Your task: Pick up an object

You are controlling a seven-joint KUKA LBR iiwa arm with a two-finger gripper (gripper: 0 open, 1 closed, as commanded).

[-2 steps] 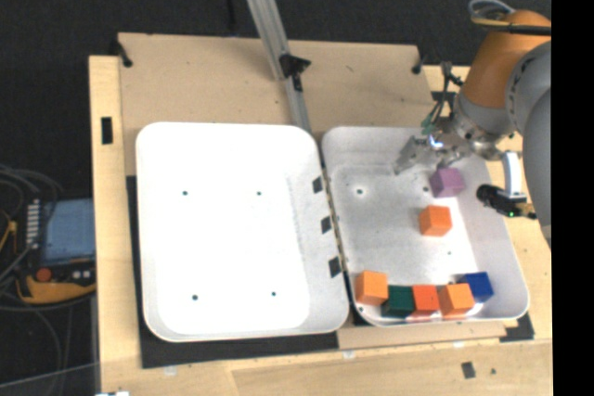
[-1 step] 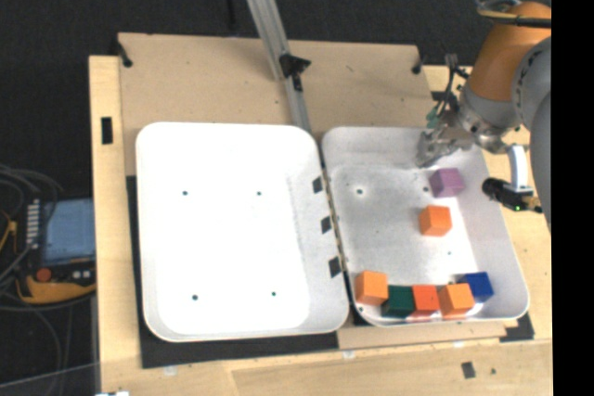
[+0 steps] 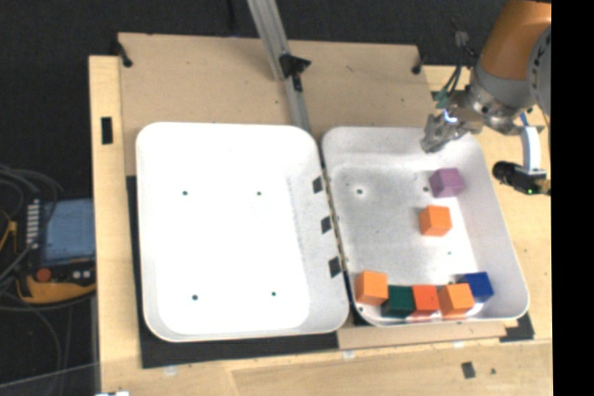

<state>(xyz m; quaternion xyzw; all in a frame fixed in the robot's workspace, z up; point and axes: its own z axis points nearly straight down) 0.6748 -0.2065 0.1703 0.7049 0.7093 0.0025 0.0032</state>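
My gripper (image 3: 436, 136) hangs over the far right corner of the right bin (image 3: 390, 153), pointing down toward the bin floor, with nothing seen between its tips. A purple block (image 3: 447, 182) lies just in front of it, a short gap away. An orange block (image 3: 434, 220) sits a little nearer the camera. Along the bin's near wall stand an orange block (image 3: 372, 286), a dark green block (image 3: 400, 300), two more orange blocks (image 3: 426, 297) (image 3: 456, 298) and a blue block (image 3: 478, 285).
The left bin (image 3: 227, 227) lies beside the right one, joined by dark clips (image 3: 327, 224) along the shared edge. A slanted metal rail (image 3: 269, 23) rises behind the bins. Cables and a blue box (image 3: 65, 232) sit off the bench at left.
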